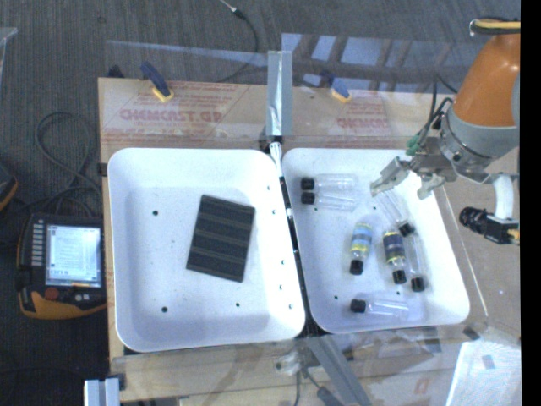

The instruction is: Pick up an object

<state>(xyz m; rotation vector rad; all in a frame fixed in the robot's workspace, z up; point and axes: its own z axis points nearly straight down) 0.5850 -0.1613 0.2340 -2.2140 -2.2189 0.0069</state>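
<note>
My gripper point(407, 178) hangs over the upper right part of the right bin point(448, 311), its two fingers spread open with nothing between them. Below it lie several small clear vials with black caps. Two vials point(328, 190) lie side by side at the bin's upper left. A vial with a blue and yellow label point(360, 245) and another labelled one point(394, 253) lie mid-bin, a clear vial point(412, 251) sits beside them, and one vial point(378, 308) rests near the front wall. A dark ribbed rectangular block point(221, 237) lies in the left bin point(135, 311).
A taped divider post point(278, 100) stands between the bins at the back. Two blue and yellow clamps point(156, 81) point(336, 88) hold the board at the far edge. A handheld controller point(63, 265) lies left of the bench.
</note>
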